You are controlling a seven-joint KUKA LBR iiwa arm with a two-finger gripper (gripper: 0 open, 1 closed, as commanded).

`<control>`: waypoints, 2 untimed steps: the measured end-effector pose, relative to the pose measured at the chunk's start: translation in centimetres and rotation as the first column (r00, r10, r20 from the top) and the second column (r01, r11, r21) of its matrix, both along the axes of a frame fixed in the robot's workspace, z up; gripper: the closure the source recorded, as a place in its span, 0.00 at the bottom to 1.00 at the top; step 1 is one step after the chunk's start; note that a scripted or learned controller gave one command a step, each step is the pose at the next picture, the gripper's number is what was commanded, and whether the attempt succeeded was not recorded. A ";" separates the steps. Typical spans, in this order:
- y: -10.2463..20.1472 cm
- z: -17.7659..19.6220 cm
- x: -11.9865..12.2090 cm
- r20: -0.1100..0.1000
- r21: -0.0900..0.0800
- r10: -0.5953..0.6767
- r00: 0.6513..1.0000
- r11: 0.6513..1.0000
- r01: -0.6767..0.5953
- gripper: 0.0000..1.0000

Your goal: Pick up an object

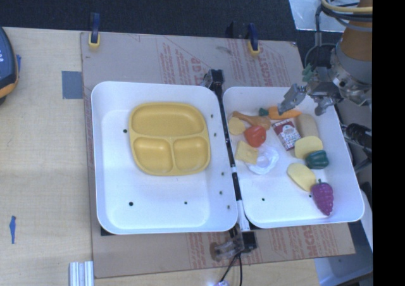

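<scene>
The left shallow white plastic bin [114, 152] held a yellow three-compartment plastic tray [169, 137], lying flat toward its upper half. The right white bin [345, 209] carried the clutter of toy food: a pale yellow round piece [236, 126] at the left, a red tomato-like ball [255, 135] beside it, a white crumpled piece [264, 161] just below, a small red and white carton [286, 133], an orange carrot-like piece [283, 112] near the top edge, a yellow block [308, 146] touching a dark green pepper-like piece [317, 159], a yellow lemon-shaped piece [302, 176], and a purple bunch of grapes [323, 197] near the lower right corner. The two-finger gripper [310, 96] hung over the upper right of that bin, fingers [292, 97] spread apart with nothing between them, just above the carrot and carton. The step looked like the approach, no object yet picked. The next move likely called for lowering straight onto one item, the carrot or carton being nearest, and closing without nudging the neighbours
</scene>
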State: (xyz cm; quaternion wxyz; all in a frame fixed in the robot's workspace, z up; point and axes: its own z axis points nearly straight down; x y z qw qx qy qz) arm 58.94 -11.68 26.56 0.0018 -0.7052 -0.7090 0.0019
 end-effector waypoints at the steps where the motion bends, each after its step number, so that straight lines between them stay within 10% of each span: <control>1: -1.9 -6.8 3.2 -0.004 -0.001 0.000 1.000 1.000 0.000 0.00; 2: -4.4 -15.5 4.7 0.010 -0.002 -0.001 1.000 1.000 0.001 0.00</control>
